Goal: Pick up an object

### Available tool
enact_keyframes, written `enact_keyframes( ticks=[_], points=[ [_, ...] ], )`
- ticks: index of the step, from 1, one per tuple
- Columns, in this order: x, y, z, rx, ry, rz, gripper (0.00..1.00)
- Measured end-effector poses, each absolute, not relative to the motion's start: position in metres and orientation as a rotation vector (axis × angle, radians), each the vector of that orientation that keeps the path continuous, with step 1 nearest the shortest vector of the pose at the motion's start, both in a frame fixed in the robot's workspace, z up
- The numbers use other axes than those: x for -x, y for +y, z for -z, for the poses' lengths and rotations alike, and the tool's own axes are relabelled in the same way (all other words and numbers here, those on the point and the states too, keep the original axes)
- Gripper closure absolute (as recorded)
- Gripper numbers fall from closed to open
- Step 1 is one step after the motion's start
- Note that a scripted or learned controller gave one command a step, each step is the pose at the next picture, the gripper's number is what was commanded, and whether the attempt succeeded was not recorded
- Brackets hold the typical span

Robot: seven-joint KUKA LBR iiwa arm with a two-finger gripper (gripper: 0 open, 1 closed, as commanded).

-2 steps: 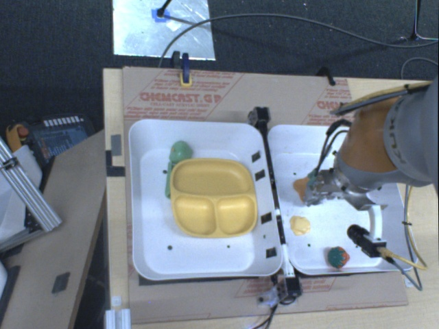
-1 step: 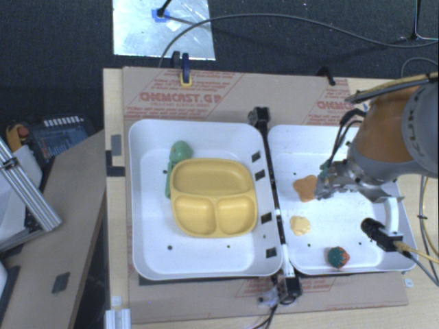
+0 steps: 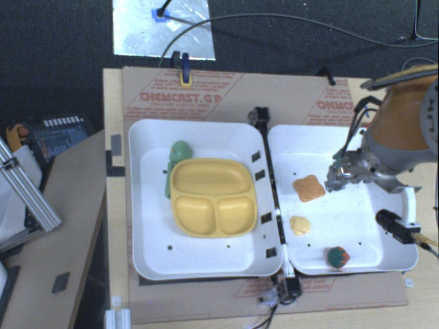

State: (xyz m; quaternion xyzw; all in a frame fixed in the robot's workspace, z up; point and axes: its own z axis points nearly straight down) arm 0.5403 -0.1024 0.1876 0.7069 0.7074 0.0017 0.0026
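Gripper sits just beside the orange piece; jaw state indeterminate (too small to tell). Piece looks flat, light, probably soft: pinch across its narrow edges.

Two smooth, glossy white plastic bins sit on a matt brown cardboard sheet, the left one holding a smooth yellow plastic divided tray, with a crinkled shiny foil sheet on dark matt carpet beyond.

yellow tray | green piece | orange piece | pale yellow piece | white bins
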Motion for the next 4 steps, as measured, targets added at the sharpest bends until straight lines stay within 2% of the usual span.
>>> enact_keyframes(
  ticks=[1, 2, 3, 4],
  points=[
    [-0.547, -0.093, -0.245, -2.211, 2.222, -0.008, 1.0],
    [-0.568, -0.042, -0.241, -2.21, 2.23, -0.005, 1.0],
    [-0.577, 0.005, -0.228, -2.211, 2.232, -0.003, 1.0],
    [-0.575, 0.053, -0.227, -2.211, 2.231, -0.003, 1.0]
  ],
)
